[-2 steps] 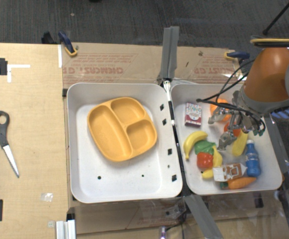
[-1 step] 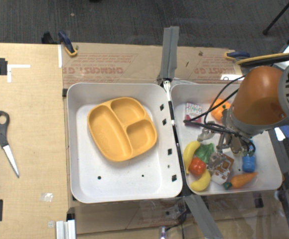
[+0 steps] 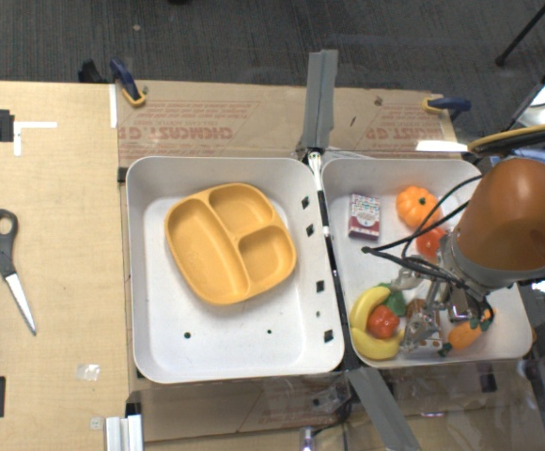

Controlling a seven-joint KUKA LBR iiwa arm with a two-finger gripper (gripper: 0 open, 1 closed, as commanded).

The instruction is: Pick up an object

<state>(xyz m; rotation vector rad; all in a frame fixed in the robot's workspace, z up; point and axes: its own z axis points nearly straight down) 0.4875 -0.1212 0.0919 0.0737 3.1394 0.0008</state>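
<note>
Two shallow white bins sit side by side on the surface [image 3: 47, 252]. The left bin [image 3: 160, 346] carries a yellow divided plate [image 3: 230, 242], three compartments, lying a little askew toward the bin's upper half. The right bin [image 3: 343, 261] is the crowded one: a small red-and-white box [image 3: 365, 216] near its top, a small orange pumpkin [image 3: 415, 205] just beside that, a red fruit [image 3: 428, 242] partly under the cables, and down in the lower corner a banana [image 3: 368, 332] curving around a strawberry [image 3: 382, 321]. An orange fruit [image 3: 460, 334] lies near the bin's lower right wall.

The arm [image 3: 507, 219] reaches in from the right, its orange band bulging over the right bin. The claw [image 3: 428, 322] hangs low in the lower part of that bin, between the strawberry and the orange fruit; I cannot tell how it is set or whether it grips anything.

Scissors [image 3: 5, 261] lie on the surface well to the left of the bins.
</note>
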